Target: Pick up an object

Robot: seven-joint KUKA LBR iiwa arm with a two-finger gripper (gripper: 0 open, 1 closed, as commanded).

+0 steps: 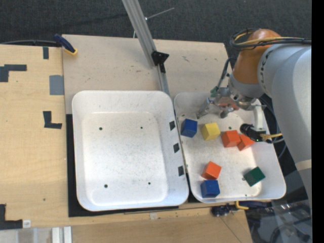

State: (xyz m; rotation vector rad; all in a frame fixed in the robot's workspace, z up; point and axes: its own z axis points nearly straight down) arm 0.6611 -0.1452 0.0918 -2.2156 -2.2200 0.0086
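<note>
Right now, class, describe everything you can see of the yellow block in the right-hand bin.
The yellow block is a small, plain cube, matte and solid-looking. It rests on the floor of the right bin, turned slightly askew. A blue cube sits to its left and an orange one to its right, both apart from it. The gripper is just above it, not touching.

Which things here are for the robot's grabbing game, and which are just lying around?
For the job:
- claw
- right bin
- blue block
- yellow block
- two orange blocks by the arm
- orange block lower down
- second blue block
- green block

Just lying about:
- left bin
- metal pole
- tape marks
</note>
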